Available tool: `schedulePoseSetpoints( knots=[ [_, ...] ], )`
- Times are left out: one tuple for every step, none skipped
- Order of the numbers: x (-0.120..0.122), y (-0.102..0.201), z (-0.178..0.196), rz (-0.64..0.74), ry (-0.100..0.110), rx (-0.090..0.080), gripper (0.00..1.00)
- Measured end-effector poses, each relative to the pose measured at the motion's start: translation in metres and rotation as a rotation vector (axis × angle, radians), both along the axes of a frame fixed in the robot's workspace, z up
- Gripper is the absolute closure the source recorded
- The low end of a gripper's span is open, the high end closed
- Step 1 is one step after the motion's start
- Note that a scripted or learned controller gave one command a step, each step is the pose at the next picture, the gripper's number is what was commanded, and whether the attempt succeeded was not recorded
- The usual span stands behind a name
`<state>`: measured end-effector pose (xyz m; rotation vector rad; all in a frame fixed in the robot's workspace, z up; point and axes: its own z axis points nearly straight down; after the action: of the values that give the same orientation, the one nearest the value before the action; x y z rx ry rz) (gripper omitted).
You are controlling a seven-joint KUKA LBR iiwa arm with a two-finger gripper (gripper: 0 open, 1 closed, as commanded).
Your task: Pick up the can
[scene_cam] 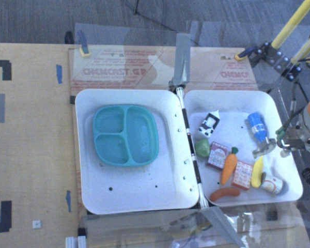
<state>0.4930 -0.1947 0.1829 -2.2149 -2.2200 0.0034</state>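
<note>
Firstly, we list the can (pixel 256 126): blue, lying on its side near the far right wall of the right bin (pixel 232 96), tilted so its length runs from far-left to near-right. Just below it we note the gripper (pixel 267 146), a metallic piece reaching in over the right rim; we cannot tell how its tips stand, and nothing shows between them. It is close to the can's near end, though we cannot tell whether the two touch.

Further items in the same bin, as we record them: a yellow banana (pixel 257 171) below the gripper, a white cup-like item (pixel 273 184) on its side in the near right corner, a carrot (pixel 228 167) upright between two small red-and-white cartons (pixel 217 155), a sausage (pixel 225 194) by the near wall, a green round item (pixel 202 147), and a black-and-white piece (pixel 209 124).

In the left bin (pixel 124 190) we enter one teal divided plate (pixel 126 135), three compartments, well apart from the can.
</note>
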Motion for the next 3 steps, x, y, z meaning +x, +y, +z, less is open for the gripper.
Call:
schedulePoseSetpoints(
  knots=[
    [0.062, 0.004, -0.06, -0.026, -0.003, -0.002, 0.0],
    [0.05, 0.027, -0.095, -0.045, -0.015, -0.005, 0.0],
    [0.118, 0.008, -0.096, -0.221, -0.004, 0.003, 0.0]
  ],
)
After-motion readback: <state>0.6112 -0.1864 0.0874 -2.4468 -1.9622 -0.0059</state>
